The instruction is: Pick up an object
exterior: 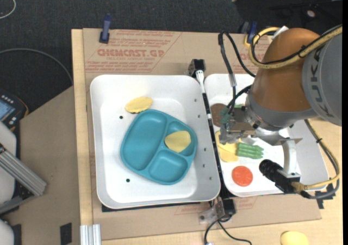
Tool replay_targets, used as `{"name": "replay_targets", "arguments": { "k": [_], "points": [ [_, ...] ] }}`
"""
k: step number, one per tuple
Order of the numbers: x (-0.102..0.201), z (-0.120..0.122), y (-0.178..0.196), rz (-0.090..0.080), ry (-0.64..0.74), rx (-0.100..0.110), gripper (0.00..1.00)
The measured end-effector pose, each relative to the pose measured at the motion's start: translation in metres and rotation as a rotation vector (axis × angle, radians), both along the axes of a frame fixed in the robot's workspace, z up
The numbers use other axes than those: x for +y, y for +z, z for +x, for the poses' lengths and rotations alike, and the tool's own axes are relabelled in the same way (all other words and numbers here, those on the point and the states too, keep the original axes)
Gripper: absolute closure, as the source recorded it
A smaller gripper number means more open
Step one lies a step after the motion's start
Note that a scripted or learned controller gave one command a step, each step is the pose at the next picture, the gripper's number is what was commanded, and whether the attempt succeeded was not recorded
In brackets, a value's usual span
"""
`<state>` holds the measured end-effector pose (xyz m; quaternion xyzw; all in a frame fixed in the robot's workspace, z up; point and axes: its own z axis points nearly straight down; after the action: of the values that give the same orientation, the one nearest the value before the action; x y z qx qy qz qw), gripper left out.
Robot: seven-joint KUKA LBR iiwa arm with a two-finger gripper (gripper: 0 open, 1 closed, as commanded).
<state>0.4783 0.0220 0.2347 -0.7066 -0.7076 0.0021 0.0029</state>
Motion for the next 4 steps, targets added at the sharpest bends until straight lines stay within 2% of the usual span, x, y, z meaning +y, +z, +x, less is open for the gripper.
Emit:
{"name": "replay_targets", "arguments": {
  "k": [1, 2, 3, 4],
  "points": [
    [0.018, 0.101, -0.053, -0.002, 0.002, -0.009, 1.00],
    [0.026, 0.033, 0.004, 0.001, 0.000, -0.004, 1.00],
    [0.036, 0.014, 0.170, 0.003, 0.002, -0.027, 1.00],
    [0.073, 0.021, -0.007, -0.003, 0.000, 0.010, 1.00]
  ]
}}
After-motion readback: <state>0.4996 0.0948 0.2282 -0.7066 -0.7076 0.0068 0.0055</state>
